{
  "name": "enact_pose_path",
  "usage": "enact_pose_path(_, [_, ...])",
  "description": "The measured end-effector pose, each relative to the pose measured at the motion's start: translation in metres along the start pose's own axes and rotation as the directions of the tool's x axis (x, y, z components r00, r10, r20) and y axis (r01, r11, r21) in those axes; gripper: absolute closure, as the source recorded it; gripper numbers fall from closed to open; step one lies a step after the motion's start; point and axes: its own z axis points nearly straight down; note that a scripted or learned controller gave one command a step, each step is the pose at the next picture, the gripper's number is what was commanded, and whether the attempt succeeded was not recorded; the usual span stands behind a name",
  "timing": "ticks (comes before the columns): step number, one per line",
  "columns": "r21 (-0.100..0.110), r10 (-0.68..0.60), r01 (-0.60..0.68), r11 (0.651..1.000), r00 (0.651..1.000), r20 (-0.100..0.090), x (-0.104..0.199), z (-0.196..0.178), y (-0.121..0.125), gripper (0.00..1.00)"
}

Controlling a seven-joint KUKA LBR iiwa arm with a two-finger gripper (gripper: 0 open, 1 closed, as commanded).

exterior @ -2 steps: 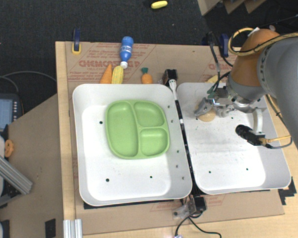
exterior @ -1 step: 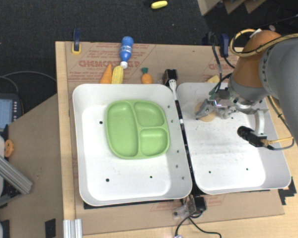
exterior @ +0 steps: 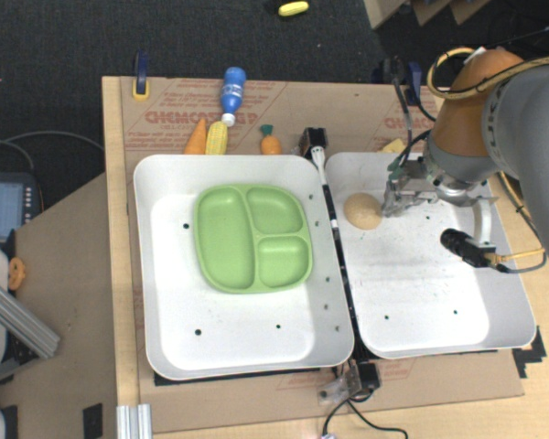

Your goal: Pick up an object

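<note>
Gripper (exterior: 395, 199) low over the right bin (exterior: 439, 318), near its back left corner; cannot tell whether open or shut. Tan ball (exterior: 363, 212) just left of the fingers, lying on the bin floor, not between them. Farther left, green tray (exterior: 253, 237) in the left bin (exterior: 165, 273). Beyond both bins, bottle (exterior: 231, 92) and toy carrot (exterior: 270, 142).

Robot lab: bench (exterior: 119, 245) with bins (exterior: 165, 273), loose cables (exterior: 37, 144), aluminium framing (exterior: 18, 323).
</note>
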Motion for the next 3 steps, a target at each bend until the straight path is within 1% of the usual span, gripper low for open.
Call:
enact_pose_path(1, [0.000, 0.008, -0.008, 1.000, 1.000, 0.002, -0.075, 0.012, 0.007, 1.00])
enact_pose_path(2, [-0.002, 0.003, -0.003, 1.000, 1.000, 0.002, -0.110, 0.011, 0.035, 1.00])
enact_pose_path(3, [-0.004, 0.000, 0.000, 1.000, 1.000, 0.004, -0.108, 0.000, 0.036, 1.00])
